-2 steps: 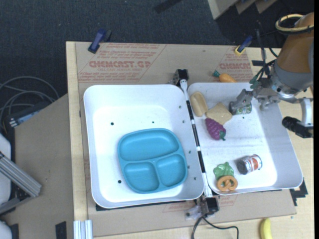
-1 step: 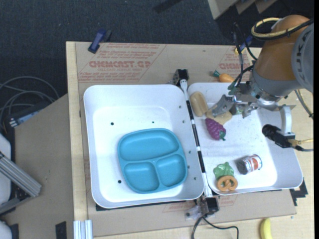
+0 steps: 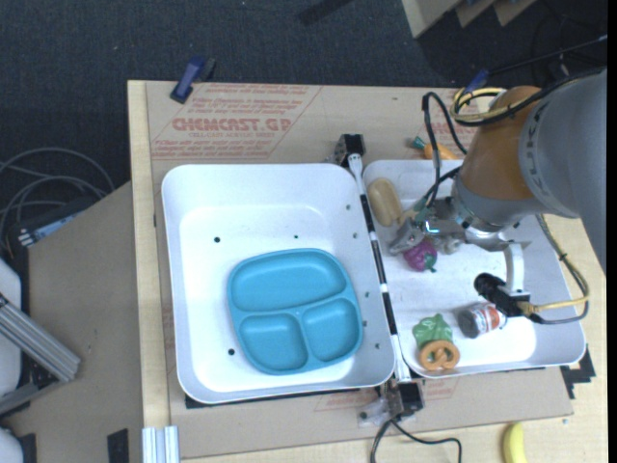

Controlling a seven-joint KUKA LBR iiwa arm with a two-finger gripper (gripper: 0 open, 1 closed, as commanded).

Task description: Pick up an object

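One end effector (image 3: 421,231) hangs low in the right bin (image 3: 549,350), right above a purple toy (image 3: 420,255); its opening, I cannot tell.

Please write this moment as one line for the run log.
arm: over right bin | gripper: above purple object | grasp: unconfirmed | left bin: blue divided tray

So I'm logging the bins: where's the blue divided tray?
The blue divided tray lies in the left bin, toward its front, away from the gripper.
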